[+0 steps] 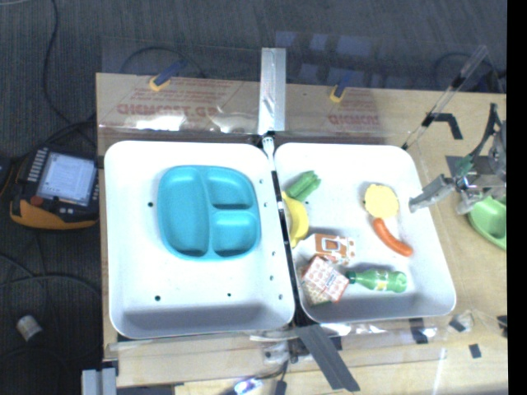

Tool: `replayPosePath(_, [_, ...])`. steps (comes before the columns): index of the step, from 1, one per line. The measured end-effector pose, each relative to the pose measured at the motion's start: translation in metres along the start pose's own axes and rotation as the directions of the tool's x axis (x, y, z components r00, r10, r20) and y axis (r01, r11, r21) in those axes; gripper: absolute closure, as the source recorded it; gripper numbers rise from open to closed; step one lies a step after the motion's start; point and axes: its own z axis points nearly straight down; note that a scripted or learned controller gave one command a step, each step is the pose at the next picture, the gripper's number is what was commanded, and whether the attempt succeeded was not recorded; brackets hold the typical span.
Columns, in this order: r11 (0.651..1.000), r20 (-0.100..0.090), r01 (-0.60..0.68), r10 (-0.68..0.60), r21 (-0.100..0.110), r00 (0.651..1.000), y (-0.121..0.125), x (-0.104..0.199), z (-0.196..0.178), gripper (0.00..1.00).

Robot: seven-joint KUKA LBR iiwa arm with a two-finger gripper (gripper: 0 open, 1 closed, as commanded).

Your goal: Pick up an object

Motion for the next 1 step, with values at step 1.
replayPosePath(1, [1.000,0.001,-0.004,0.004,0.001,1.000,0.0223,-0.0056,0.1038,0.00])
